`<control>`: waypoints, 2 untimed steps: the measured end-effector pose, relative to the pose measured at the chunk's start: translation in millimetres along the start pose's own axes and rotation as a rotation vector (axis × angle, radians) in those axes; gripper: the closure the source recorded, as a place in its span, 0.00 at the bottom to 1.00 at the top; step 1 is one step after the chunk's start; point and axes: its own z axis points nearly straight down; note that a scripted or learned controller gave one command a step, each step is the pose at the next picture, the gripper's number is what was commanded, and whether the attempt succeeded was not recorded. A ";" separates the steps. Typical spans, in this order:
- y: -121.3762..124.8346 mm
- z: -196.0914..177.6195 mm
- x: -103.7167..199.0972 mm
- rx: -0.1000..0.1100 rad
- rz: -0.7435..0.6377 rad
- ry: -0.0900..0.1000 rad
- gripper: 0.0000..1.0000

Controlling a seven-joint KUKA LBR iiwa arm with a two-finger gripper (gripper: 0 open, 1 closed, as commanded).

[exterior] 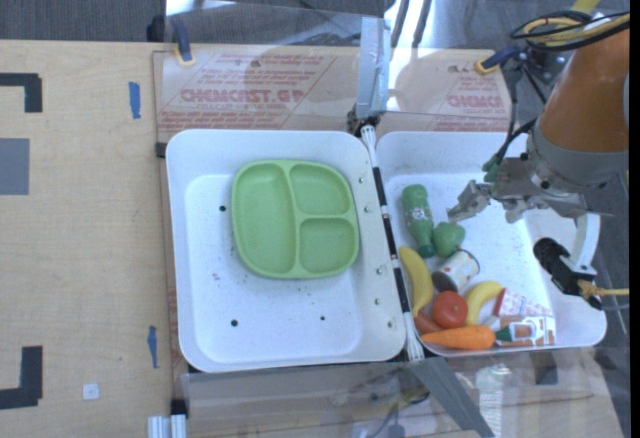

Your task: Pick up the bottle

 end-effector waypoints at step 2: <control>69.7 96.1 1.1 -0.039 0.032 -0.009 0.00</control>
